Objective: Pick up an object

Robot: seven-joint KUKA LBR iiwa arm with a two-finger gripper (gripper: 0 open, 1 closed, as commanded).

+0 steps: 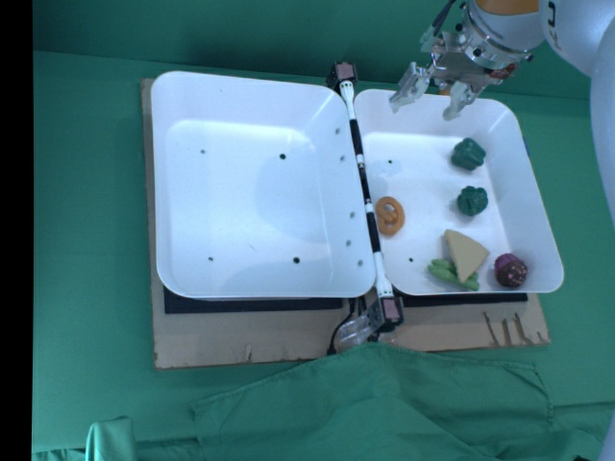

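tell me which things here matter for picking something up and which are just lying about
Belongs to the job:
- gripper, open, above the right bin's far edge
- right bin
- two green peppers
- pretzel
- cheese wedge
- green beans
- dark red berry

Just lying about:
- left bin
- cardboard sheet
- green cloth

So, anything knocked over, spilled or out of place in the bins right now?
Nothing stands out. The pretzel, two green peppers, cheese wedge and dark red piece all lie inside the right bin; the gripper hangs open above its far edge.
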